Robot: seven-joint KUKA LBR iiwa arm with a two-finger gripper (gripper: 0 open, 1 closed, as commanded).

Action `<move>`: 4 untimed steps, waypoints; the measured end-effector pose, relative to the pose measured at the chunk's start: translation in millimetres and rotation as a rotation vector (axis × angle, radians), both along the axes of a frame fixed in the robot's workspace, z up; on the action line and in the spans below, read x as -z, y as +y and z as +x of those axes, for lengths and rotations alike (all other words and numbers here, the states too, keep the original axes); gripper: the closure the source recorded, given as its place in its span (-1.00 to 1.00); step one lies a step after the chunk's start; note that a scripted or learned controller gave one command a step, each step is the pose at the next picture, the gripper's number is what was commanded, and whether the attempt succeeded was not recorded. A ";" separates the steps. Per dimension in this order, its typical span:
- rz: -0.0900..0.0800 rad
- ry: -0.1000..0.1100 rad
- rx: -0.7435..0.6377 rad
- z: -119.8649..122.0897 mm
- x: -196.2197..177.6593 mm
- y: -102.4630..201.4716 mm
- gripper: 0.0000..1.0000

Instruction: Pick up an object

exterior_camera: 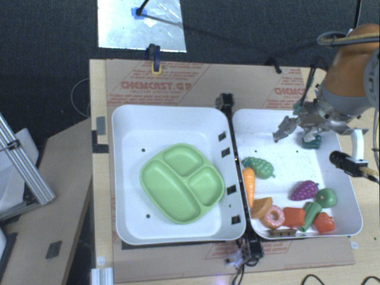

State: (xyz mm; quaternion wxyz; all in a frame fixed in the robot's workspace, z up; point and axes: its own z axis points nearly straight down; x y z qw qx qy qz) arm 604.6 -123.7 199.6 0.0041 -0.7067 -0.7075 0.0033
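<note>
From above the counter [178,82] we look down on two shallow white bins set side by side. In the left bin [136,129] lies a light green divided plate [181,183], three compartments showing, tilted a little toward the bin's near right corner. A dark divider runs between the bins.

In the right bin [267,126] we find the toy food gathered along the near half. A dark green leafy piece [259,167] lies just right of the divider, with an orange carrot [249,184] beside and below it. Nearer the front edge sit a tan bread-like piece [261,206], touching a pink frosted doughnut [274,217], then a red-orange block [293,215]. A purple bunch of grapes [304,189] lies apart from these, toward the middle. At the right, a green vegetable [317,203] leans across a red pepper [323,222].

Over the far right corner of that bin hangs the grey and orange arm, its gripper [297,126] low above the white floor. We see the fingers spread open, a teal piece [312,139] just beside them, not between them.
</note>
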 end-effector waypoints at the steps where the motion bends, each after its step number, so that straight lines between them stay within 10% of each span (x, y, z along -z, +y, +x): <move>1: -0.001 -0.011 -0.002 2.8 -6.5 0.1 -1.00; 3: 0.000 -0.008 0.000 -2.7 117.4 -0.7 -1.00; 4: -0.001 -0.012 0.001 -1.9 114.8 -0.6 -1.00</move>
